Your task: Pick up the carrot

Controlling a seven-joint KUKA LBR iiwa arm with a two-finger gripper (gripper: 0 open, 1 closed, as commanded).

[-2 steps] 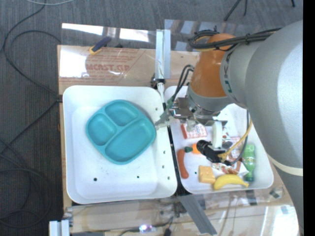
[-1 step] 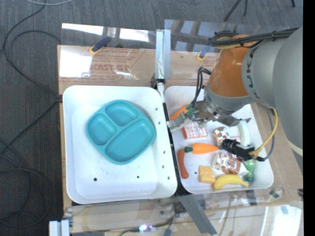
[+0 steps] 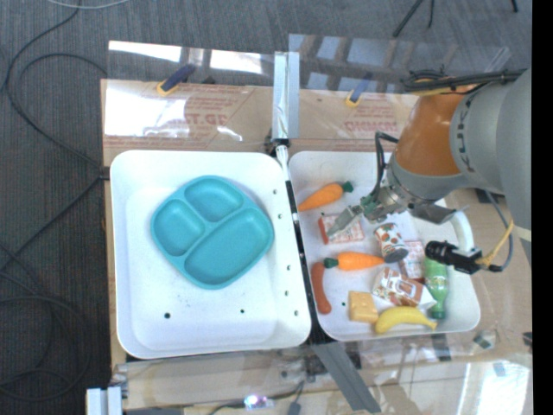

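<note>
Toy carrots [image 3: 320, 197] and [image 3: 358, 261] are seen lying loose in the right bin [image 3: 471, 314] w/ other play food. Gripper [image 3: 367, 207] is hung between them, nothing held; finger spread can't be told.

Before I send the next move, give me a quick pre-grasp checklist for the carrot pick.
1. Target choice: two carrots in the right bin, upper carrot and lower carrot; not ok, ambiguous.
2. Hand placement: between the two carrots, over a red-and-white packet; not ok.
3. Carrot in hand: none seen; not ok.
4. Upper carrot access: lies apart from other items; ok.
5. Lower carrot access: can and carton close by; cannot tell.
</note>
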